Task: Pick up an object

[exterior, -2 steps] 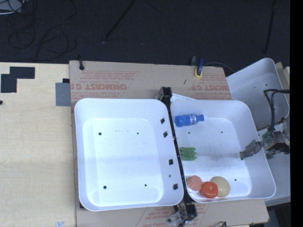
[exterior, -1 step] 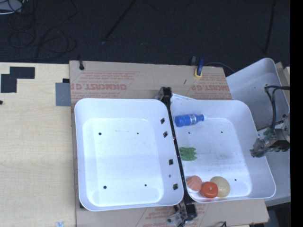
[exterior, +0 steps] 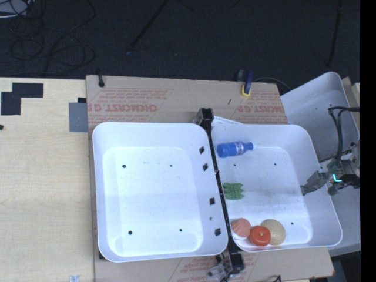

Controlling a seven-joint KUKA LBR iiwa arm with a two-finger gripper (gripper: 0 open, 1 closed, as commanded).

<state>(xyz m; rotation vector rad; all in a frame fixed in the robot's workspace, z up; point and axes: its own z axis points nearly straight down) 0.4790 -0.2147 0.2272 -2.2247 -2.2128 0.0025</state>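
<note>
One blue bottle (exterior: 234,149) lies on its side in the right bin (exterior: 320,175), near that bin's far left corner. Its long axis runs left to right, and its pale cap end points right. Closer to the camera, one small green leafy item (exterior: 232,191) rests by the bin's left wall. Three round things crowd the near left corner, touching: a pink disc (exterior: 240,227), a red ball (exterior: 259,235) and a tan ball (exterior: 274,230). The left bin (exterior: 106,157) sits beside it; both stand on cardboard on the desk (exterior: 41,187). The pincer (exterior: 311,185) hovers over the right bin's right side; whether it is apart or together cannot be told.
</note>
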